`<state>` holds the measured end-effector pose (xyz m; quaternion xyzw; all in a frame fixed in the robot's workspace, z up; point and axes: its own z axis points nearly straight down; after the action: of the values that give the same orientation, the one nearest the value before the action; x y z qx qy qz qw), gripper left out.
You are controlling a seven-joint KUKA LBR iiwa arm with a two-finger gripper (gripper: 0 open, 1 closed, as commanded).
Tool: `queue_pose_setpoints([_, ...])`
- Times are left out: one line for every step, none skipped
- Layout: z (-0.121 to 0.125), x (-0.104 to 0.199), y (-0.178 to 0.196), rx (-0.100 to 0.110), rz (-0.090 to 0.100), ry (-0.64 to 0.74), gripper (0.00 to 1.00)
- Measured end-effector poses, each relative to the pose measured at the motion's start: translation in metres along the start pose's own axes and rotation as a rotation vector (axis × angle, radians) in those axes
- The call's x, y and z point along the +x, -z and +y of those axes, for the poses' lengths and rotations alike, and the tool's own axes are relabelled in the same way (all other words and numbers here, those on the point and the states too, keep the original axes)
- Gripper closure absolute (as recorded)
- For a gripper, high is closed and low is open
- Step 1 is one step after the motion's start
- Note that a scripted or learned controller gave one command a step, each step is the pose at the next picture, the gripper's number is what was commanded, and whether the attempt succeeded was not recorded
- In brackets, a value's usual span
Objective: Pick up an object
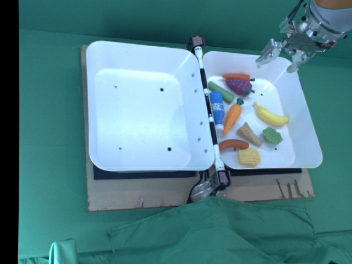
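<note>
We look down on a bench draped in green cloth (49,120), with a flat sheet of brown cardboard (137,194) under two shallow white bins. A loose fold of the same green fabric (220,230) bunches along the near edge and laps over the cardboard's front. The left bin (110,54) shows bare white floor with a few small dark holes. A thin black-and-white bar (208,109) runs between the two bins, ending in small dark clamps at both ends.

The right bin (300,142) holds all the toy food. Along its left side we see a blue bottle (217,106) beside a green cucumber (220,92) and an orange carrot (232,117). Toward the far side lies a purple bunch of grapes (239,86) with a red chili (236,76) just behind it. A yellow banana (269,116) sits right of centre, a green broccoli piece (271,135) near it, a tan cone (248,133), a brown sausage (233,144) and a yellow corn piece (248,157) toward the near edge.

The gripper (280,56) hangs above the right bin's far right corner, its two fingers spread apart with nothing between them, well apart from the food.
</note>
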<state>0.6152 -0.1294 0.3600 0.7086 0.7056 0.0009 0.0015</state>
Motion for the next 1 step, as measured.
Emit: queue_pose_setpoints([0.0442,-0.0558,-0.0441,-0.002,-0.006,-0.003,0.00])
